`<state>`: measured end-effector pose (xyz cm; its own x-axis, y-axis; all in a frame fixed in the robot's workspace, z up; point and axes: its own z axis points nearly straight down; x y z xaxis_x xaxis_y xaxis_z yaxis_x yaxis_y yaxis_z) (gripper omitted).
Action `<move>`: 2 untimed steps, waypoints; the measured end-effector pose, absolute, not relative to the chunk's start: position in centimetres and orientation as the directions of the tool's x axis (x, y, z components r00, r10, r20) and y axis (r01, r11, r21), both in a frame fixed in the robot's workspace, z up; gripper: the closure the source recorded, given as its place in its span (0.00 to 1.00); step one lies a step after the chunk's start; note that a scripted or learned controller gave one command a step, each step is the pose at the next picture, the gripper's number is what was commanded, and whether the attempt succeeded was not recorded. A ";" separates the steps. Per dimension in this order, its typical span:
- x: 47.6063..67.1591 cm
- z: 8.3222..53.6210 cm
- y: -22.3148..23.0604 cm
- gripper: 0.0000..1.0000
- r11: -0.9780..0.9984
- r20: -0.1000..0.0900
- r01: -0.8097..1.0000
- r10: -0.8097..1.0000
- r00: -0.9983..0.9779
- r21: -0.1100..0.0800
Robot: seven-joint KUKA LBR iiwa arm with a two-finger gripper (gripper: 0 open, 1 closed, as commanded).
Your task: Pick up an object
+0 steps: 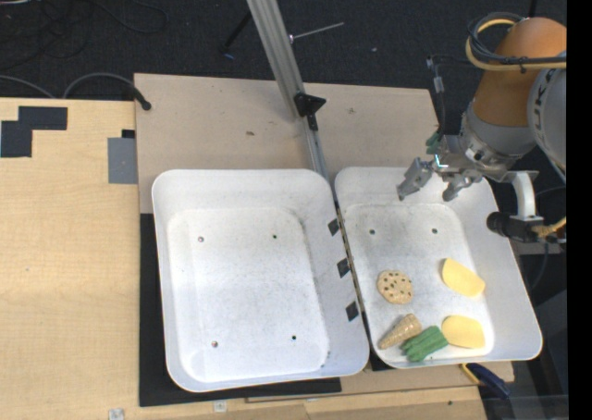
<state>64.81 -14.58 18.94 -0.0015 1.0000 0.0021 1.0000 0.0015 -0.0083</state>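
Note:
My gripper hangs open above the far edge of the right bin, with nothing between its two spread fingers. The objects lie well below it near the bin's front: a round chocolate-chip cookie, a tan cone-shaped piece, a green piece beside the cone, and two yellow pieces toward the bin's right side.
The left bin sits next to the right one, joined by black clips. A slanted aluminium rail rises behind the bins. Cables and a black-and-white fitting hang at the arm's right.

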 end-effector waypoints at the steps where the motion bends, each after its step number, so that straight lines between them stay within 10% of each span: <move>1: 64.9 19.3 -14.6 0.00 0.004 0.000 1.000 1.000 -0.004 -0.004; 2: 63.8 14.1 -14.2 0.00 0.001 0.002 1.000 1.000 -0.001 -0.008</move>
